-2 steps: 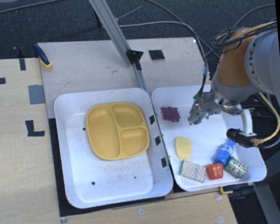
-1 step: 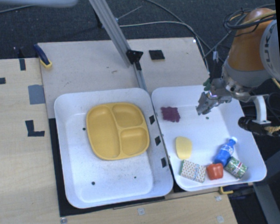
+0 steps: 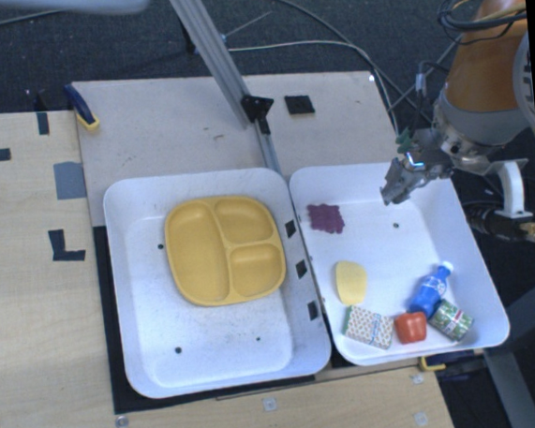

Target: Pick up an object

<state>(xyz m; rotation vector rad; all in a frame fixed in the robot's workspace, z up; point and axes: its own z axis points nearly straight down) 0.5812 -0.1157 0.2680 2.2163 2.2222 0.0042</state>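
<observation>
The right bin point(image 3: 458, 237) holds a purple lump point(image 3: 325, 218) near its back left and a pale yellow piece point(image 3: 351, 281) in the middle. Along its front lie a patterned packet point(image 3: 368, 327), a red block point(image 3: 411, 327), a blue bottle point(image 3: 432, 289) and a green can point(image 3: 451, 321). My gripper point(image 3: 399, 187) hangs over the bin's back right part, above bare floor, well apart from every object. Nothing shows between its fingers.
The left bin point(image 3: 139, 296) holds a yellow divided tray point(image 3: 226, 248). A slanted metal pole point(image 3: 220, 58) rises behind the bins. Cables point(image 3: 326, 38) run across the back. A blue and yellow clamp point(image 3: 81, 108) sits at the bench's back left.
</observation>
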